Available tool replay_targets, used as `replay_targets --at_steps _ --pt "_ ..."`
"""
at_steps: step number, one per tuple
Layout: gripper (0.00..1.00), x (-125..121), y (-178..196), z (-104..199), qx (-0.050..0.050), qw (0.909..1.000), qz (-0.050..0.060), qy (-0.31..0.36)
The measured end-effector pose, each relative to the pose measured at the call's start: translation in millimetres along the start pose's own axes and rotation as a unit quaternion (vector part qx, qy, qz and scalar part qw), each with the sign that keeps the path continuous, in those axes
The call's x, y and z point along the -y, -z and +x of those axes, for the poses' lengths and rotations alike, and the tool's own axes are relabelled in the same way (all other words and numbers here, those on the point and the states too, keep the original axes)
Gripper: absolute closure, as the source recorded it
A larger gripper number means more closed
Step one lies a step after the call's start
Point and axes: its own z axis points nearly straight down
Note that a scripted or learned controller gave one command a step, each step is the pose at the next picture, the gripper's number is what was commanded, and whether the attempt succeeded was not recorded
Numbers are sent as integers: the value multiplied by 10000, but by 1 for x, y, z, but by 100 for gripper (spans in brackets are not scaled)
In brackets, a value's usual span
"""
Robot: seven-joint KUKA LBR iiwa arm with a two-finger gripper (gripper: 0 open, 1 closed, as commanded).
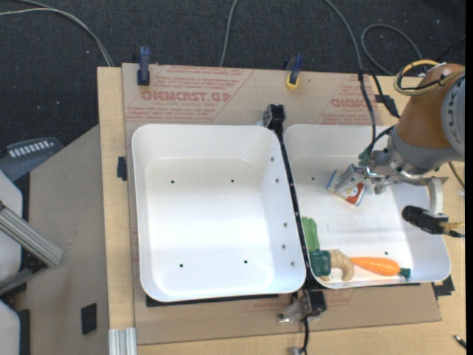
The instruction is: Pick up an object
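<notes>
1. Over the right bin (414, 272) we see the arm (432, 117) reaching in from the right, its end effector (347, 186) low in the bin's upper middle.
2. Between the fingers sits a small object (355, 193), red and white with a bluish-grey part; the end effector looks pinched on it. We can't tell whether the object is lifted clear of the bin floor or touching it.
3. Along the right bin's near edge we see an orange carrot (375, 265) lying roughly flat, green tip toward the right.
4. Just left of the carrot is a tan piece (341, 262), touching or nearly touching it, with a dark green block (320, 261) beside it at the bin's near-left corner.
5. A light green strip (310, 232) lies along the right bin's left wall, just above the dark green block.
6. The left bin (148, 220) sits beside the right bin, their walls touching along the middle.
7. Both bins rest on a cardboard sheet (185, 91) on the counter, with two clamps (143, 63) at its far edge.
</notes>
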Motion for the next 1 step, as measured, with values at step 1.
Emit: replay_targets --at_steps 1 --pt "0 18 11 5 -9 10000 39 -14"
